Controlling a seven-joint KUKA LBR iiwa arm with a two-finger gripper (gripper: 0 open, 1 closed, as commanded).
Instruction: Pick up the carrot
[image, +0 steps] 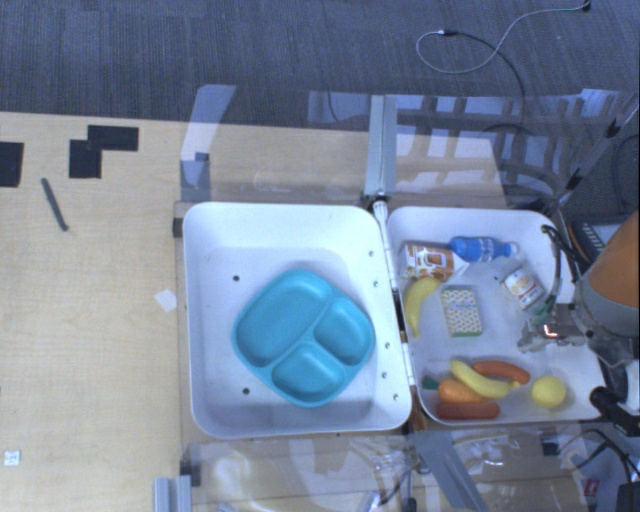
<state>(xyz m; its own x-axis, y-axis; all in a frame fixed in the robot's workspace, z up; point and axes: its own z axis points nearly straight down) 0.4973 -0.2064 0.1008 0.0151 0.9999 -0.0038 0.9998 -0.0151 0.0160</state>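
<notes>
Wooden bench (90, 350) bears two white bins (200, 330).

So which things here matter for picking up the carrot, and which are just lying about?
Job: carrot, gripper, right bin.
Lying about: blue plate, left bin, water bottle, banana, lemon, sponge.

The light is even and cool, coming from above, with a bluish cast over the whole bench. The white bins (200, 330) glow bright, nearly washed out along their rims. The blue plate (305, 335) throws a soft shadow. Clear panels (450, 140) behind the bins show pale reflections. Everything looks slightly soft, and small labels cannot be read.
</notes>
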